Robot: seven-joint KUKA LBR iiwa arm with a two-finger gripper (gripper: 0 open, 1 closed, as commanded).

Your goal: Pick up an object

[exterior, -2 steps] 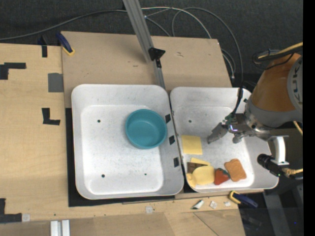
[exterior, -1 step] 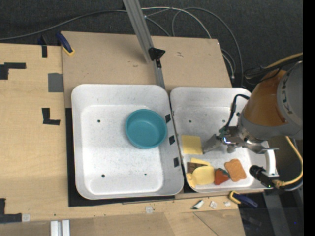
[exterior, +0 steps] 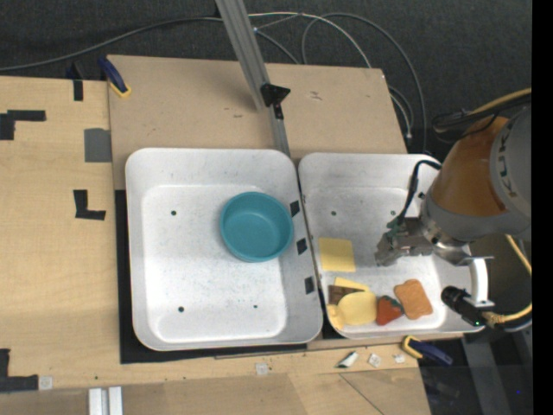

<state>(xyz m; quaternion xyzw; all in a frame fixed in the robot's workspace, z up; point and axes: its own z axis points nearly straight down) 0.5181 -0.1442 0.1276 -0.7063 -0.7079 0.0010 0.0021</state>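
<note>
Since the gripper hangs low in the right bin, I can't tell its state. The yellow square block lies just beside it, toward the bin's left wall; I'd centre squarely over it before descending, avoiding the front-edge clutter.

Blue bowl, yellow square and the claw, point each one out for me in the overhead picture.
Blue bowl (exterior: 256, 225): camera view, on its inner floor.
Yellow square (exterior: 337, 254): camera view, on the middle of its flat top.
Claw (exterior: 386, 251): camera view, at its dark tip over the right bin.
</note>
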